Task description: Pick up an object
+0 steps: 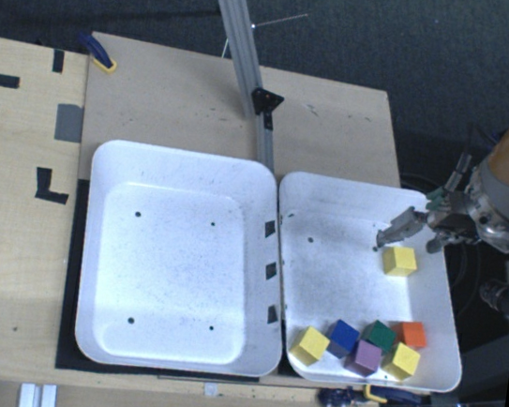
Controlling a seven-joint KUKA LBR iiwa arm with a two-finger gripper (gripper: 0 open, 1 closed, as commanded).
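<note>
We see the gripper point(413, 231) at the right bin's point(338, 277) upper right, fingers spread and holding nothing, just above a lone yellow cube point(399, 260); more cubes point(361, 345) cluster lower right.

Glossy white plastic bins point(194, 165) sit on matt wooden bench point(158, 89).

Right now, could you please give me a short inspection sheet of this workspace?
Surface: wooden bench bearing two white bins; left bin, right bin.
Job's things: lone yellow block in the right bin; six blocks clustered at its near edge.
Clutter: blue clamp at the bench's far left corner.
Hand: hand open, just above the lone yellow block, holding nothing.
Cables: nothing seen.
Surroundings: metal pole, dark floor.
</note>
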